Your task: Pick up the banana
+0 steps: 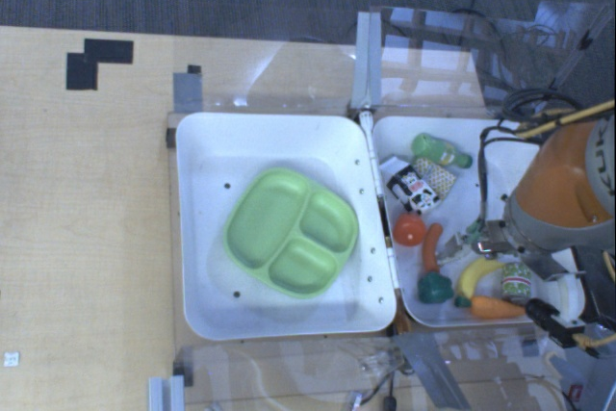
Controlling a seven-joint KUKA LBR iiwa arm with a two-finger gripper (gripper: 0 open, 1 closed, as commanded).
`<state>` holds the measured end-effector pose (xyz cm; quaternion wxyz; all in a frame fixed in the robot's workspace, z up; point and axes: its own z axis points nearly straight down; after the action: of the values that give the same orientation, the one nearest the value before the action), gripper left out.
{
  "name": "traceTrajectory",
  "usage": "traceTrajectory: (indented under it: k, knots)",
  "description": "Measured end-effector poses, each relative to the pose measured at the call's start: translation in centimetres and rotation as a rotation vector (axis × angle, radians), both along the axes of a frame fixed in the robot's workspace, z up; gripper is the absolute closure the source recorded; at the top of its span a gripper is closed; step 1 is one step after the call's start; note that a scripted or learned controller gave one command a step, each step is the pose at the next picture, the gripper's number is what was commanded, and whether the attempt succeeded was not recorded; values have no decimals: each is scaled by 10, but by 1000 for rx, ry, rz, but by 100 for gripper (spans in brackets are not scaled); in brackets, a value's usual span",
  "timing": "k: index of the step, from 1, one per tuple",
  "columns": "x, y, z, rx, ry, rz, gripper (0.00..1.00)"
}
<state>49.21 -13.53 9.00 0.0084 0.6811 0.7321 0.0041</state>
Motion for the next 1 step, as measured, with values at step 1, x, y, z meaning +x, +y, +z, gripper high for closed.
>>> traceTrajectory:
  k: [1]
  knots:
    - [1,5,1,-6,-1,356,0]
